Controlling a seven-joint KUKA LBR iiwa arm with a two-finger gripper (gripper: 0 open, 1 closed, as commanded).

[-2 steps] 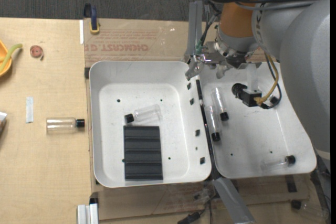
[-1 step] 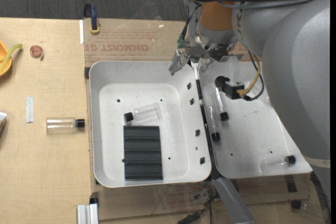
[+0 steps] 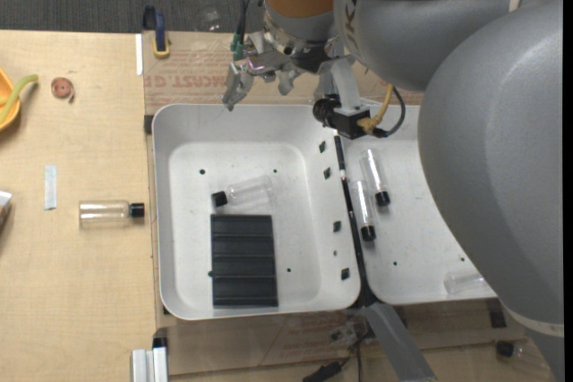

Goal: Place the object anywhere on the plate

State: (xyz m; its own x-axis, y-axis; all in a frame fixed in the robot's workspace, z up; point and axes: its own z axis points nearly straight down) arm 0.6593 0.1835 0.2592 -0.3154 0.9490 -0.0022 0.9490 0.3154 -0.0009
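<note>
Huge grey arm up front; can't tell the gripper state. That clear vial beside the black plate looks light, slick and rolly. I'd pinch it mid-body.

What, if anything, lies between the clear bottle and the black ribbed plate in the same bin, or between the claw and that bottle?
Nothing visible. The clear bottle lies just beyond the black ribbed plate, on bare bin floor. The claw is over the bin's far rim.
</note>
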